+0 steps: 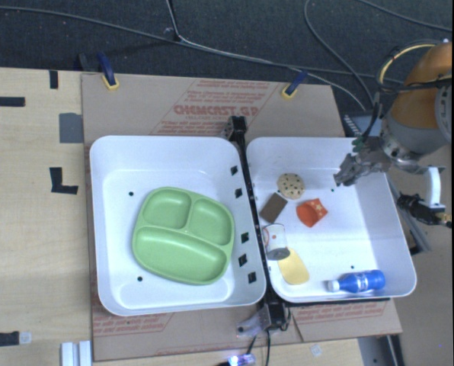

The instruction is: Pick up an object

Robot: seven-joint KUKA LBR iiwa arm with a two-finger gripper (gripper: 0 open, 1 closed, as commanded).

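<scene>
Gripper (347, 175), opening unclear, hangs over right bin (398, 227)'s far-right edge, apart from red object (311, 213).

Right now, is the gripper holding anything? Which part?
Nothing is held. The gripper hangs over the right bin near its upper right, with no item between its fingers; the nearest, the orange piece, lies apart.

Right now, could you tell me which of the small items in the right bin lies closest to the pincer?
The orange-red piece: it sits just below-left of the pincer, while the cookie is a little farther and the blue bottle is far off.
</scene>
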